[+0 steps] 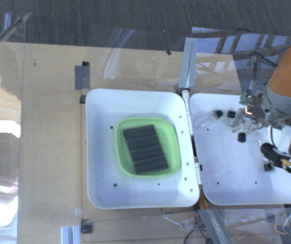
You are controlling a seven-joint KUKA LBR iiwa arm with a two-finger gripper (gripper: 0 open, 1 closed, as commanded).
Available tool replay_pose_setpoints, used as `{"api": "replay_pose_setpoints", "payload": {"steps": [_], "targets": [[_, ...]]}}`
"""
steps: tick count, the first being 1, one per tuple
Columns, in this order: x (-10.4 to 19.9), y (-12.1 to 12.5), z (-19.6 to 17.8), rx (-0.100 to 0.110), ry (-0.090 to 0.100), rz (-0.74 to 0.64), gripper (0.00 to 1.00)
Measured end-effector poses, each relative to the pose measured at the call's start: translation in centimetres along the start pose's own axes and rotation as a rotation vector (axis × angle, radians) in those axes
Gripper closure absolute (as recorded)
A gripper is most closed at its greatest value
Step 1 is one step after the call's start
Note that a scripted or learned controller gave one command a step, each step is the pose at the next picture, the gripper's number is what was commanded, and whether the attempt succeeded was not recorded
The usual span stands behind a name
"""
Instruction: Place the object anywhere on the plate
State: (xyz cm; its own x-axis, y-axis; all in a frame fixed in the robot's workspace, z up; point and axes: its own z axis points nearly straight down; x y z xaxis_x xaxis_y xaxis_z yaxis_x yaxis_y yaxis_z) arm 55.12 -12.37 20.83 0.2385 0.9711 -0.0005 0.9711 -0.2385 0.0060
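With the dark ribbed block (145,149) lying flat inside the green plate (122,152), the object sits on the plate, slightly skewed to the plate's edges, long side running from upper left to lower right. Plate is a rounded-square green dish, resting roughly centre in the left bin (98,136), apart from all four bin walls.

Arm (290,80) comes in from the right, orange band showing at the upper right, grey wrist below it. Gripper (241,128) hangs over the upper part of the right bin (237,177), well apart from the plate and the block. Nothing visible between its fingers; can't tell how far they are spread, the tips are small and dark against the white floor. Black cabling and a connector hang near the right bin's right wall.

Metal divider post (188,65) stands at the top of the seam between the two bins. Bench (44,136) is light wood, with glare patches on the left side.
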Motion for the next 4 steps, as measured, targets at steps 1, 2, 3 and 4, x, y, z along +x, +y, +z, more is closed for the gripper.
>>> {"api": "replay_pose_setpoints", "payload": {"steps": [1, 2, 3, 4], "targets": [[0.0, 0.0, 0.0, 0.0, 0.0, 0.0, 0.0], [-3.2, -3.5, -11.2, -0.003, 0.0, -0.044, 0.0], [-8.5, -3.3, -11.3, -0.005, -0.002, 0.017, 0.0], [-8.5, -4.3, -8.5, -0.001, -0.001, 0.111, 0.0]]}}
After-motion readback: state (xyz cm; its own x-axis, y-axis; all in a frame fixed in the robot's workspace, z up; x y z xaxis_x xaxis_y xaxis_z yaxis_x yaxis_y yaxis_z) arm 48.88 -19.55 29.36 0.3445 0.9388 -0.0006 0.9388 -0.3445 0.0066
